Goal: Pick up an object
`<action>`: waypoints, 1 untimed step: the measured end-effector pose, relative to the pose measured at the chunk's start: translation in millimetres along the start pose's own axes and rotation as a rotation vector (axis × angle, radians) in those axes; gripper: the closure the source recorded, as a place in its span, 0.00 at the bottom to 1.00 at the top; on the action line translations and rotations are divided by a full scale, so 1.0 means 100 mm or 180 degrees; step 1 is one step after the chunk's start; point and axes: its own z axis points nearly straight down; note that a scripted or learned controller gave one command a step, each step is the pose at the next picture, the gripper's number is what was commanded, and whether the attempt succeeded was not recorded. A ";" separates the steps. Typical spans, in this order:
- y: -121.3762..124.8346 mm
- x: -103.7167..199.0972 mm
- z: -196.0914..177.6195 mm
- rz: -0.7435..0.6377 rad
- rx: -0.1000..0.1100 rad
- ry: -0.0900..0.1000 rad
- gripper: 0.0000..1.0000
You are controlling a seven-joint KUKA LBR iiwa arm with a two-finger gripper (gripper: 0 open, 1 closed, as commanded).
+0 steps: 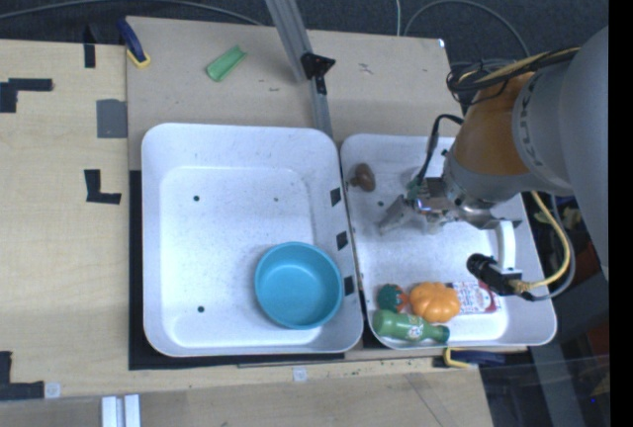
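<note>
While our end effector (396,214) hangs with fingers spread, grasping nothing, just right of the brown object (364,177) | that object lies in the right bin (534,321), near the end effector | we should centre over it before clenching.

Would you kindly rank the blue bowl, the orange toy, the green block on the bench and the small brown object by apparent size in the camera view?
1. blue bowl, clearly largest
2. orange toy
3. green block, a little smaller than the toy
4. small brown object, smallest

The block lies farther from the camera, so its place is less sure.
</note>
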 end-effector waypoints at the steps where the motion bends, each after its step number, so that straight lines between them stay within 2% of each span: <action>1: 0.00 0.00 0.17 0.0000 -0.0019 -0.0007 0.00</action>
